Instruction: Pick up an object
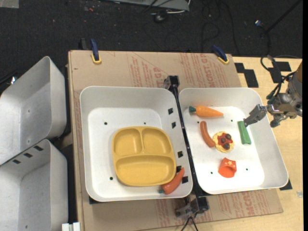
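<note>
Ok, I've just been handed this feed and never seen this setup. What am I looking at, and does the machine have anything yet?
This is a single camera fixed above a bench, looking down at a slant. Two shallow white bins sit side by side. The left bin holds a yellow divided plate and a toy red chili at its lower right corner. The right bin holds a toy carrot, a sausage, a small tart, a green stick and a red piece. The robot arm reaches in from the right edge; its tool hangs over the right bin near the green stick, with nothing visible between its fingers.
</note>
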You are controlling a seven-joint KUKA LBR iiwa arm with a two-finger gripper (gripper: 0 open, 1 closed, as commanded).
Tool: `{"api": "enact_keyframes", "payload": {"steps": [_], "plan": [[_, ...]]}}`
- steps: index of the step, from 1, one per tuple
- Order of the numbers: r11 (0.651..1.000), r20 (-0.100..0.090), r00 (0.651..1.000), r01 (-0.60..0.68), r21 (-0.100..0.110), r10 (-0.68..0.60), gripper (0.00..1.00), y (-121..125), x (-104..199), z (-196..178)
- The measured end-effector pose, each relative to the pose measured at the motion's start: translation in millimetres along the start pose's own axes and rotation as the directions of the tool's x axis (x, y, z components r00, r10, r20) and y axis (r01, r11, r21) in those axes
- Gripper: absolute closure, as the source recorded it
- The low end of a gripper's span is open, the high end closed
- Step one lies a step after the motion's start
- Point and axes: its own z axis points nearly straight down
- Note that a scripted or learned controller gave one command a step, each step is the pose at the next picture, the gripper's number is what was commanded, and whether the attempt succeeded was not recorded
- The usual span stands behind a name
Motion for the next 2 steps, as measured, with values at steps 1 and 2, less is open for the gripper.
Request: {"api": "enact_keyframes", "payload": {"steps": [1,2], "plan": [[1.0,0.003,1.0,0.003,-0.011,-0.003,0.0,2,0,-6],[1.0,0.001,1.0,0.001,-0.007,-0.001,0.0,-4,3,40]]}}
